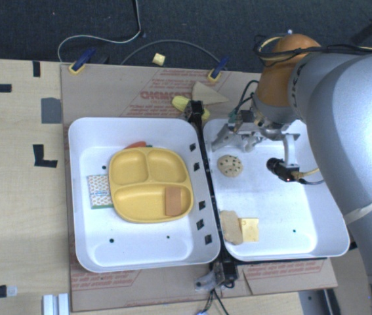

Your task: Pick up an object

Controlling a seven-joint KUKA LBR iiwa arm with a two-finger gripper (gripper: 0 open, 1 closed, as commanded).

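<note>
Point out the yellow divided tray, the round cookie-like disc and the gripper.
yellow divided tray [151, 184]: camera view, on its central divider, left bin.
round disc [229, 165]: camera view, on its speckled top face, right bin.
gripper [243, 138]: camera view, midway between fingertips, above the disc.

Glossy white plastic bins [87, 241]; smooth matt yellow plastic tray [149, 182]; matt brown cardboard [166, 87] at 12 o'clock; light wood-look bench [15, 202].

Yellow plastic divided tray [150, 183] set in left shallow white bin [90, 245], round tan perforated cookie-like disc [229, 165] and pale yellow sponge piece [248, 229] laid in right shallow white bin [317, 238], two-finger gripper [238, 136] positioned just above the disc.
</note>
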